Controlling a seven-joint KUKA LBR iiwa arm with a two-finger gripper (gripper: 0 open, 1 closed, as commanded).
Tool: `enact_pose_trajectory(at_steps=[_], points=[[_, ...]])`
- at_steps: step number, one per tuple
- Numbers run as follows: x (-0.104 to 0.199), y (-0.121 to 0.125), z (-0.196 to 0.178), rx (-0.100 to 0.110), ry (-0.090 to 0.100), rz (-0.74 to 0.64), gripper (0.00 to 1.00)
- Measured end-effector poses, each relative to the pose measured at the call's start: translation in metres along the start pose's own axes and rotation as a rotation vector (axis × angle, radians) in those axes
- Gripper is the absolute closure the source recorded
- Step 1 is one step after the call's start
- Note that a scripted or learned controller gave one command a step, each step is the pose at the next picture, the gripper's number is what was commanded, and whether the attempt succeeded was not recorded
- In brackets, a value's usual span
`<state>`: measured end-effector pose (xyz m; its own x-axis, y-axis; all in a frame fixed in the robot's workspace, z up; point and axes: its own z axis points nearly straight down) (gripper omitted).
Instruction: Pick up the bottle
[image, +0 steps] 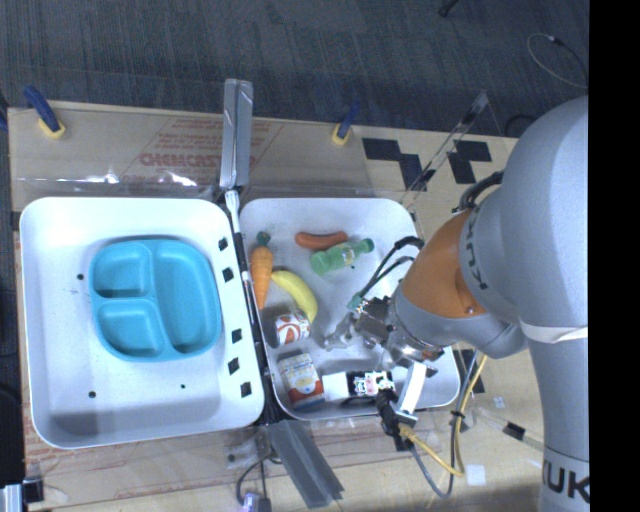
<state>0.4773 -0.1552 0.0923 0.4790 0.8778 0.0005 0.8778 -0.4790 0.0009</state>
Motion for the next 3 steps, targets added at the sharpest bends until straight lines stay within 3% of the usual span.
enact_pose_trajectory(at_steps=[1, 2, 3], points=[[0.063, 0.051, -0.029, 0.006, -0.001, -0.081, 0.0], [0.116, 0.139, 0.002, 0.011, -0.003, 0.027, 0.0], [0.116, 0.135, -0.004, 0.028, -0.009, 0.02, 1.0]])
